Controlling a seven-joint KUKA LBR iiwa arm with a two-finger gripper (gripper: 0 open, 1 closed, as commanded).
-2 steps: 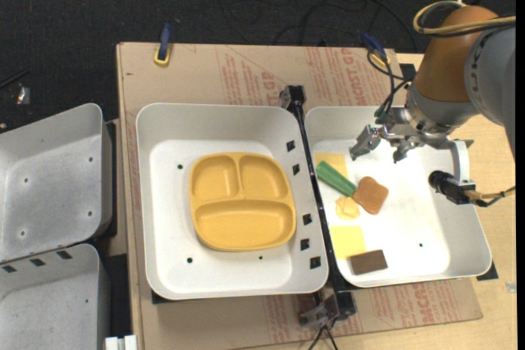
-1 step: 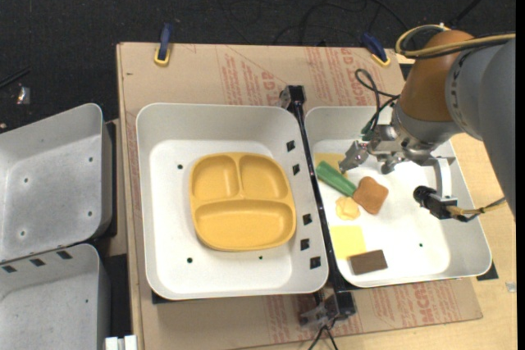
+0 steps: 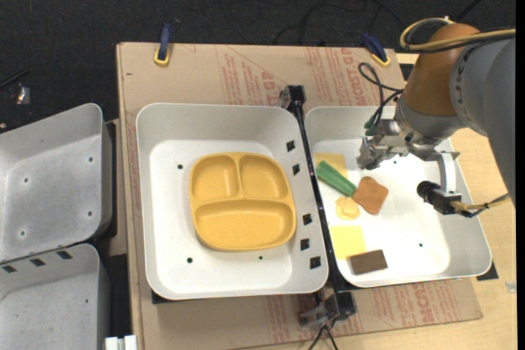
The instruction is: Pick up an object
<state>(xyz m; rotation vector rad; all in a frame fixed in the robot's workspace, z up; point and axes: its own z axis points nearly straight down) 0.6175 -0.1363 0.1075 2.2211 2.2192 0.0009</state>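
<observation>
A cardboard-topped bench (image 3: 221, 70) bears two white bins (image 3: 156, 176) side by side.

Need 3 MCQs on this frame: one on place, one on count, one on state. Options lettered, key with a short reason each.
1. Where is the yellow divided tray?
A. left bin
B. right bin
C. on the cardboard outside the bins

2. How many compartments does the tray have?
A. two
B. three
C. five

3. How does the green block lie?
A. standing upright, alone
B. flat, at a slant, by the orange-brown piece
C. on the tray

Key:
1 A: the tray sits in the left bin, left of the divider.
2 B: two small sections above one wide one.
3 B: it lies slantwise in the right bin, below and left of the end effector.
</observation>
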